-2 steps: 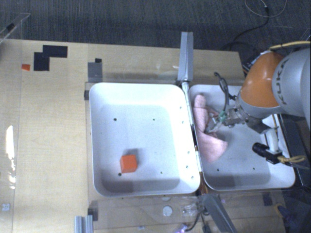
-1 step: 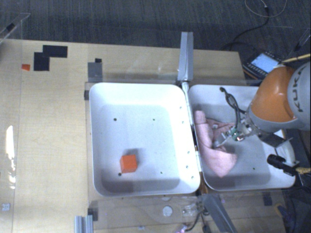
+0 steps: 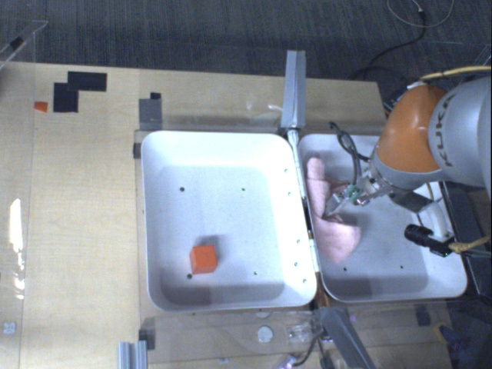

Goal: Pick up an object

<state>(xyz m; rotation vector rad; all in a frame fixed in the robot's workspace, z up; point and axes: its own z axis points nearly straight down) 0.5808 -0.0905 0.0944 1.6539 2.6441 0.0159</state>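
Observation:
A small orange cube point(image 3: 204, 258) rests in the left bin point(image 3: 161, 206), toward its front. A pale pink soft object point(image 3: 329, 233) lies in the right bin point(image 3: 400, 279), along its left wall. The arm comes in from the right, its orange band over the right bin's back right part. My gripper point(image 3: 338, 204) points down-left and sits right on the pink object's middle. Whether the pink object is between the fingers cannot be made out from this angle.
A grey metal post point(image 3: 293, 91) stands behind the divider between the two bins. Black cables point(image 3: 346, 146) trail from the wrist over the right bin. Black markers point(image 3: 75, 89) and a small orange tag point(image 3: 41, 107) lie on the bench at the far left.

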